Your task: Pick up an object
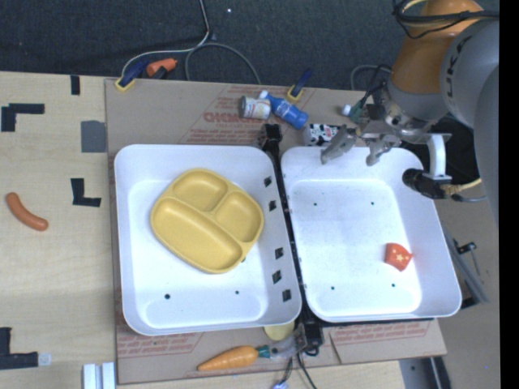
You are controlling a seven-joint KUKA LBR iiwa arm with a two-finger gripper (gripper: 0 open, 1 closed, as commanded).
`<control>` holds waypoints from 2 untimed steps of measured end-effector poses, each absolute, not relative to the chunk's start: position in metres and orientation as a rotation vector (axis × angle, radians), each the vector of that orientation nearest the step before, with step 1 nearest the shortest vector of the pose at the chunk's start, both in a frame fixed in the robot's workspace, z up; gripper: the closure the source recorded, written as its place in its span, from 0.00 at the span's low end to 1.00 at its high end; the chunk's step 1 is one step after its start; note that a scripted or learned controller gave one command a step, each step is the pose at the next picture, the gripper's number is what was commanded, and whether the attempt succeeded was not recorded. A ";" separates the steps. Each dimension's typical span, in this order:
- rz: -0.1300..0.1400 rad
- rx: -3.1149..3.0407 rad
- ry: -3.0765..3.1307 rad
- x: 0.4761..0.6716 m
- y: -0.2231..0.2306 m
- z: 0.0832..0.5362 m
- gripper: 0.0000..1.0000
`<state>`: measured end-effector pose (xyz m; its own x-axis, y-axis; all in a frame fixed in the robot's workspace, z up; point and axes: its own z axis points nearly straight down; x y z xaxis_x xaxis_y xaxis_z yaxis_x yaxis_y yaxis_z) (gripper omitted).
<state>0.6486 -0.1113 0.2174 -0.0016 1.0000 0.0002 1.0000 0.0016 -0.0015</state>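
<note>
The small red object (397, 255) lies on the floor of the right bin (357, 298), near its right wall, compact with no clear long axis. White floor around it is bare, so there is room. My jaws (354, 145) hang released at the far rim, well apart from it.

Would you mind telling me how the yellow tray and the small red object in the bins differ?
The yellow tray lies in the left bin; the red object lies in the right bin. The tray is much larger, covering much of its bin's floor, while the red object is a small lump near its bin's right wall. The tray is flat with three compartments; the red object is compact. Both rest untouched, apart from the end effector.
</note>
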 end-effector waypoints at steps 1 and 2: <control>0.013 -2.227 -2.210 0.597 -0.190 0.165 0.00; -0.001 -2.225 -2.221 0.552 -0.221 0.084 0.00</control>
